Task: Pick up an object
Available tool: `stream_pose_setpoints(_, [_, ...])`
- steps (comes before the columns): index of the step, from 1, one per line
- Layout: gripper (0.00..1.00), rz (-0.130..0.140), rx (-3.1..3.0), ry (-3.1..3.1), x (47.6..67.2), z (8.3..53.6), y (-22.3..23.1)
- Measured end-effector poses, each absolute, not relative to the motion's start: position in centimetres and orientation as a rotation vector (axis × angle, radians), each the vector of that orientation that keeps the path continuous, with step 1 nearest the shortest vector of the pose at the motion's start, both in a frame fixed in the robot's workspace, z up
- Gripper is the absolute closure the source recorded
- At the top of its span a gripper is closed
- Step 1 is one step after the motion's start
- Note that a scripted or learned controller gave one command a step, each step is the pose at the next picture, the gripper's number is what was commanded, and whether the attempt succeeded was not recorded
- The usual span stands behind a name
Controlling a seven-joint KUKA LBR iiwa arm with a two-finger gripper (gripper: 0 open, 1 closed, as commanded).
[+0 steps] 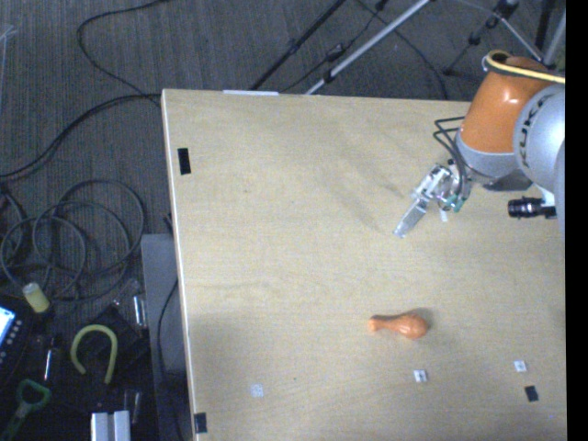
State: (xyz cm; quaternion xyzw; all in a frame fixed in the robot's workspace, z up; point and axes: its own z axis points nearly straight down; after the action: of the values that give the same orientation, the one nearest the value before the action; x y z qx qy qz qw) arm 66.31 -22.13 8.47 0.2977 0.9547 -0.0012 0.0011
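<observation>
Small orange pear-shaped object (pixel 401 325), lying on its side, narrow end pointing left, on pale bench surface

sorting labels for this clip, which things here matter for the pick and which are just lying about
For the job:
- orange pear-shaped toy on the bench
- gripper, up and right of the toy, apart from it

Lying about:
- cables on the floor
- green hook
- stand legs

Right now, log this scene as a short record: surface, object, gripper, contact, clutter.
surface: pale wooden bench top, a few small markers near its edges
object: one orange pear-shaped item, lying on its side in the lower right part of the bench
gripper: above the bench, up and right of the item, tilted down to the left
contact: gripper and item apart, nothing between the fingers
clutter: cables on the floor left of the bench
</observation>
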Motion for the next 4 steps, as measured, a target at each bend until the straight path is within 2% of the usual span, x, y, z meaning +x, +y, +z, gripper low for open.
stream_pose_setpoints(1, [0.00,0.000,1.474,2.771,65.9,19.6,-22.3])
stream_pose_setpoints(2, [0.00,-0.001,1.157,2.919,66.9,10.3,-20.4])
stream_pose_setpoints(3, [0.00,0.001,1.495,2.760,65.9,13.1,-22.2])
stream_pose_setpoints(4, [0.00,-0.001,0.911,3.004,66.9,8.5,-22.2])
